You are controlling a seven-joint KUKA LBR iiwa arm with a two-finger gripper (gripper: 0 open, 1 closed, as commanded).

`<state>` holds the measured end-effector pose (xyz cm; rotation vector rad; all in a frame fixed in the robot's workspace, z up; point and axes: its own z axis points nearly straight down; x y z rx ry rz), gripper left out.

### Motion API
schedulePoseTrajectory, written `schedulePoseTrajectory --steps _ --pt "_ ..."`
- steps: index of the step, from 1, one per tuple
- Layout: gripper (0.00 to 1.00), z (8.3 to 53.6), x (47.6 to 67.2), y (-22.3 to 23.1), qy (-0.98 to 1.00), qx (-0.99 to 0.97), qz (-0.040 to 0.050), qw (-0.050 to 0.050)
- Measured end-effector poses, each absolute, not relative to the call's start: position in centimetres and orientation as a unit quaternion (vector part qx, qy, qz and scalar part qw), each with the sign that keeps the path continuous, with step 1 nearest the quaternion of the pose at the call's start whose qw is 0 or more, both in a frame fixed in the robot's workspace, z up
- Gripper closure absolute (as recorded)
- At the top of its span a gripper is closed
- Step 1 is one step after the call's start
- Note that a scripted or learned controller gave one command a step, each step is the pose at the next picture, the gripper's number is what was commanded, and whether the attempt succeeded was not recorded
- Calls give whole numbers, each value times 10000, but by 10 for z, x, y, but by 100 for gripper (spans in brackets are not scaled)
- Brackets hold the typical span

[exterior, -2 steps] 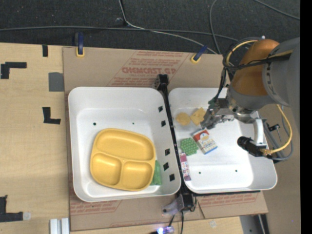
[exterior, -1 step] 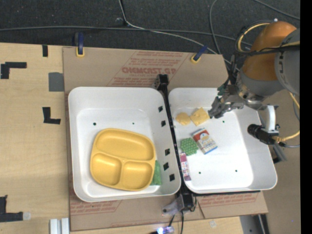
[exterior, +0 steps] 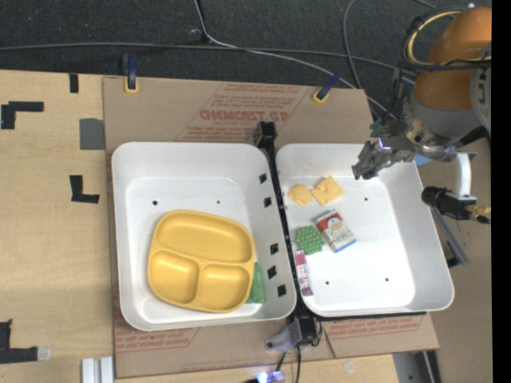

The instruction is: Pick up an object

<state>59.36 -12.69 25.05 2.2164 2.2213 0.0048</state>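
Camera view: gripper (exterior: 369,166) hovers over the right bin (exterior: 415,246), near the cracker (exterior: 327,190); finger state unclear.

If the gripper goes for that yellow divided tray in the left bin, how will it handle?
The yellow tray looks like rigid moulded plastic, so probably stiff and light for its size. It is wide and lies flat, so the gripper would likely need a rim pinch; it may tilt. Its glossy surface could slip.

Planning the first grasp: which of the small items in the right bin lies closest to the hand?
The yellow square piece, at the cluster's upper right, nearest the hand; the others lie lower and further left.
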Motion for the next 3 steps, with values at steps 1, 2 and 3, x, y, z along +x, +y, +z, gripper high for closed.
schedulePoseTrajectory --steps 1,2,3 --pt "100 247 585 -70 7092 7050 -1 -7" --pt "100 241 583 -7 7095 7047 -3 -9" --pt "100 246 590 45 7094 7048 0 -7"
